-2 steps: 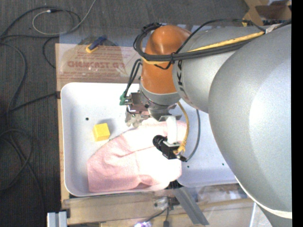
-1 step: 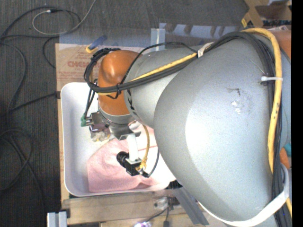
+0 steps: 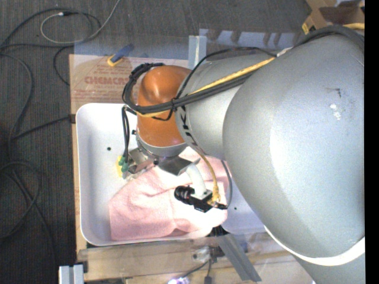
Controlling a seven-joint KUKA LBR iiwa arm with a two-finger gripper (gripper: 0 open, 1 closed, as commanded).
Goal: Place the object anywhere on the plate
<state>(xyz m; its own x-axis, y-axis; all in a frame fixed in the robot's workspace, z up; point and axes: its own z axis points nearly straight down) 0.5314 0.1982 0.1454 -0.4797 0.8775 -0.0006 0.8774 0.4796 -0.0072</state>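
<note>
over the left bin (image 3: 89, 158), the arm (image 3: 284, 129) hides most of a pink cloth (image 3: 145, 209).

The arm (image 3: 296, 135) looks like smooth grey painted metal with a dull sheen; its band (image 3: 159, 108) is glossy orange. The cloth (image 3: 145, 209) is pink, soft and nubbly, like terry towelling, and matt. The bin (image 3: 92, 158) is smooth white plastic, slightly shiny. Behind it lies matt brown cardboard (image 3: 98, 78) with red print. The floor (image 3: 35, 158) is dark, ribbed carpet, crossed by thin black rubbery cables (image 3: 18, 176).
</note>
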